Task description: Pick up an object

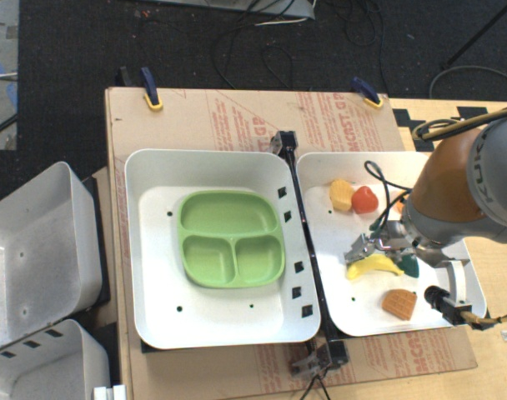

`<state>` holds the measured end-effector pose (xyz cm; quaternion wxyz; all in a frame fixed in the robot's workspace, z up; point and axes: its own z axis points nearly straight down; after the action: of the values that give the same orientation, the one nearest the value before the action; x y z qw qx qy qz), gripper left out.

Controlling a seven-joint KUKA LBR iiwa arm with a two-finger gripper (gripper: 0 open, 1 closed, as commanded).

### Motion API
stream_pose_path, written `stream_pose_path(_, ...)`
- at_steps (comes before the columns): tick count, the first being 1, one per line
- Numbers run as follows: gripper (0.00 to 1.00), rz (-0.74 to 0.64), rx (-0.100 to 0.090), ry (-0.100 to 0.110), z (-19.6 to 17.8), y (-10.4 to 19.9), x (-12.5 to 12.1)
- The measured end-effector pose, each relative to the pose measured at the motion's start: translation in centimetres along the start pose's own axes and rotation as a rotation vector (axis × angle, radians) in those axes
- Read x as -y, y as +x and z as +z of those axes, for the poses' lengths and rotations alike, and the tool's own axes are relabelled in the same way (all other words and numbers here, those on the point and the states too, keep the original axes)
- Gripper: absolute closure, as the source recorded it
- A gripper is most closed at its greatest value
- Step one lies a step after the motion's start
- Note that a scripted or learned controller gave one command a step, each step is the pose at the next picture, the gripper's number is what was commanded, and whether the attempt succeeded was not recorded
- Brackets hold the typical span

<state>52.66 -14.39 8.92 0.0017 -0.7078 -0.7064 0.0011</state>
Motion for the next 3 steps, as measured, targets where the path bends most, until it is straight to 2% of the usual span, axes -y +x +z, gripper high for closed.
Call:
stream_pose_path(1, 1.0, 0.002, 0.001, -0.005, -1.3, 0.0, -0.1)
stream_pose_path(3, 1.0, -0.005, 0.002, -0.009, -11.1, 0.1, 0.7)
